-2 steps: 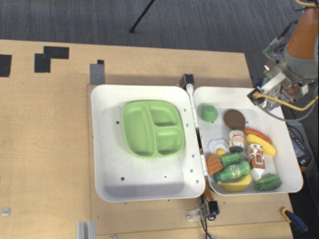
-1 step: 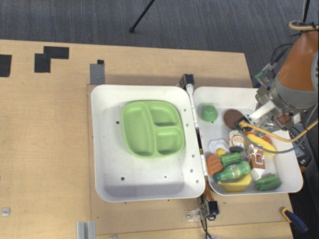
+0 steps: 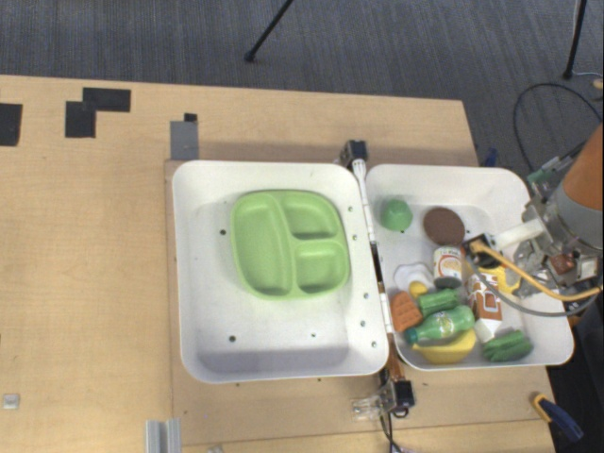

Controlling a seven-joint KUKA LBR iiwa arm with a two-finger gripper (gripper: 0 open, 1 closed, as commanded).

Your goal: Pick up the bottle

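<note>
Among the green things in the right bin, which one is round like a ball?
The green ball, alone near the bin's far left corner; the other green items are elongated and lie clustered at the near side.

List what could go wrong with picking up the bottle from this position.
1. The green bottle lies on its side, wedged among a banana, an orange block and other green pieces, so the fingers may grab or knock a neighbour.
2. It rests partly on the banana, so it might roll when touched.
3. The gripper sits off to the bottle's right, near the right bin edge, with loose yellow cable that might snag.

Light is bright and even, coming from above. The white bins [image 3: 283,366] show soft shadows inside their walls. The picture is slightly soft, without glare.
</note>
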